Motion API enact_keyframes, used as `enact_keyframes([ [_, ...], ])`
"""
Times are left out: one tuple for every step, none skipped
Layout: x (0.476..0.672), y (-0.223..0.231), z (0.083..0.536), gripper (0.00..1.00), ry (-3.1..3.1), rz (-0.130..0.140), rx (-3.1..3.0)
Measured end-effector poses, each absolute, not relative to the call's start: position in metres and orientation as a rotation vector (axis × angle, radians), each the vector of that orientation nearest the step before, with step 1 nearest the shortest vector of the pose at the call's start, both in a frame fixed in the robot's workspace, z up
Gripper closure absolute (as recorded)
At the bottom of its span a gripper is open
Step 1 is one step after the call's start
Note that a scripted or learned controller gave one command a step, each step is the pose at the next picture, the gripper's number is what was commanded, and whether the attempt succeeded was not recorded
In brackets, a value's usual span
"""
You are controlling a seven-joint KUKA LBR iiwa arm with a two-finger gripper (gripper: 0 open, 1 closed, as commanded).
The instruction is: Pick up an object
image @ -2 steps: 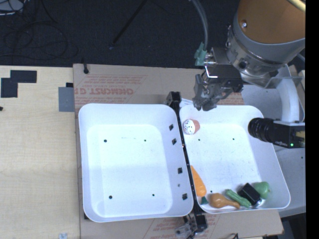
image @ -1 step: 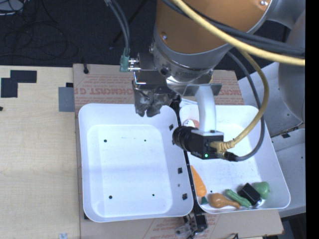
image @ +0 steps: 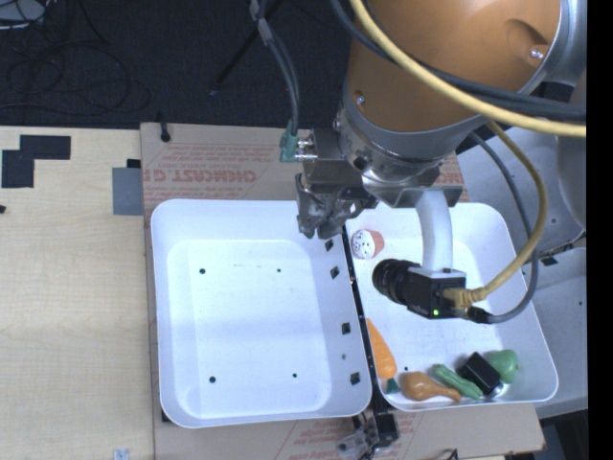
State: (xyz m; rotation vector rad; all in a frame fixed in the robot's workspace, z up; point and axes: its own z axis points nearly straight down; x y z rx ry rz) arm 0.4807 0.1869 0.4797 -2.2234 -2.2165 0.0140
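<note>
Orange-banded arm (image: 450, 36) fills the top right, nearest the lens. Left bin (image: 177, 247) adjoins right bin (image: 536, 353); hand (image: 321, 220) hangs over their divider, finger state indeterminable. Carrot (image: 382, 351), pear-shaped toy (image: 421, 385) and green toy (image: 503, 361) lie at the right bin's near edge.

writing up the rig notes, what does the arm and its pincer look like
The arm is bulky, with a glossy orange band over a grey metal wrist ring. Black and yellow cables loop round it. A white bracket carries a black camera with a green light. The pincer is dark grey metal, boxy.
</note>
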Motion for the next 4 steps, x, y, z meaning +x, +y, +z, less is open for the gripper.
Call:
enact_keyframes([
  [0.475,0.136,0.378,1.00,-2.212,0.024,-2.222],
  [0.486,0.173,0.331,1.00,-2.221,0.014,-2.215],
  [0.542,0.128,0.280,1.00,-2.213,0.016,-2.226],
  [0.583,0.119,0.212,1.00,-2.215,0.015,-2.221],
])
